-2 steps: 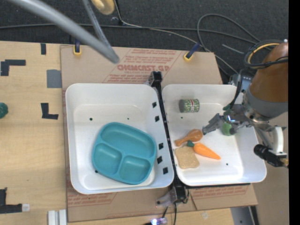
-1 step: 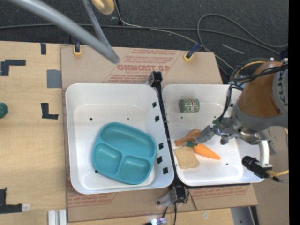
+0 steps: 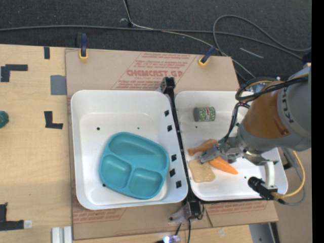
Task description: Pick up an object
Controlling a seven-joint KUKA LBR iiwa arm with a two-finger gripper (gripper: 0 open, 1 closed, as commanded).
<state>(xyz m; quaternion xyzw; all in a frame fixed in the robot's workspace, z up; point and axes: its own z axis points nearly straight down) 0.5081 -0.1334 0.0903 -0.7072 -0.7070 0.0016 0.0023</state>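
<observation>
The right bin [image 3: 230,97] holds a small green-labelled can [image 3: 204,114] lying on its side near the back, a brownish-orange piece [image 3: 202,147], an orange carrot [image 3: 224,166] and a tan slice of bread [image 3: 202,172]. My gripper [image 3: 211,155] is low in this bin, right among the brownish piece, the carrot and the bread. Its grey fingers touch or overlap these items. The arm's grey body and orange band [image 3: 263,118] cover the bin's right part.
The left bin [image 3: 86,105] carries a teal divided plate [image 3: 133,164]. A black divider [image 3: 174,135] runs between the two bins. Cables cross the dark floor at the back, and clamps [image 3: 82,52] hold the cardboard sheet.
</observation>
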